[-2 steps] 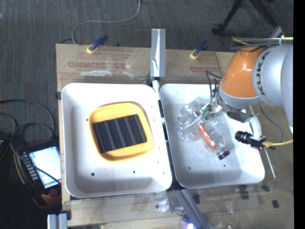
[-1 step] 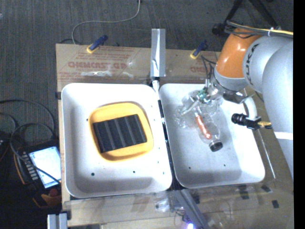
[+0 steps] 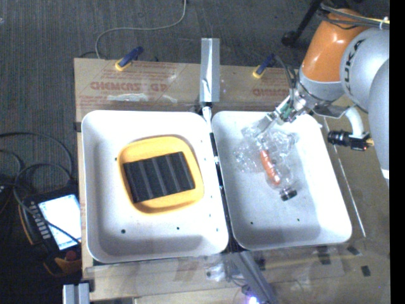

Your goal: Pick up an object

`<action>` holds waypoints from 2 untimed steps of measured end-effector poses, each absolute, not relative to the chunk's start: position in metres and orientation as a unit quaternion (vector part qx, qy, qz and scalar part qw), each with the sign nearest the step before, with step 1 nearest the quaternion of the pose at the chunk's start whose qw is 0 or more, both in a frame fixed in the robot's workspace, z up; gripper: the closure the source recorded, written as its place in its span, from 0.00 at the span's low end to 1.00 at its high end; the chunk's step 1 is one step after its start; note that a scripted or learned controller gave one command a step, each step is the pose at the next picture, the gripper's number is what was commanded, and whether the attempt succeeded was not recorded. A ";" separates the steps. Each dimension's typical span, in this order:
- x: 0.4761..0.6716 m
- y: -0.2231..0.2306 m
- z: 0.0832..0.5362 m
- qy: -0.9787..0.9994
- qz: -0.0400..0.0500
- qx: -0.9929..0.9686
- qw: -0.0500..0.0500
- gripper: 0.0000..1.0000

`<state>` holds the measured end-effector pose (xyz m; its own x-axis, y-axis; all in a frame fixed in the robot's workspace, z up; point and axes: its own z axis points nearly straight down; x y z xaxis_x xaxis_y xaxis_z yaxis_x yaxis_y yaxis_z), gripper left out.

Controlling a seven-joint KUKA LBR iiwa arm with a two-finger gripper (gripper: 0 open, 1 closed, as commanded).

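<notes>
Two white bins sit side by side on our surface. We see a clear plastic bottle [image 3: 269, 157] with an orange label lying in the right bin [image 3: 316, 223], a yellow-framed black tray [image 3: 161, 174] in the left bin [image 3: 101, 138]. Our tool [image 3: 285, 114] hangs over the bottle's upper end; its grip state we cannot tell.

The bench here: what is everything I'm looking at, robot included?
Bins: two, white, side by side, left bin and right bin.
Tray: one, yellow rim with a black ribbed centre, in the left bin.
Clear plastic bottle: one, crumpled, see-through with an orange label and dark cap, in the right bin.
Clamps: two, blue and yellow, on the board behind the bins.
Handheld screen: one, lit, on the floor at left.
Arm: one, grey with an orange band, reaching over the right bin's far edge.
</notes>
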<state>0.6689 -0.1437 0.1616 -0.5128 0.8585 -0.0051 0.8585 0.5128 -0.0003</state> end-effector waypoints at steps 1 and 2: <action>0.669 -0.089 0.185 0.899 0.000 0.438 0.002 0.00; 0.667 -0.132 0.145 0.854 0.000 0.520 0.000 0.00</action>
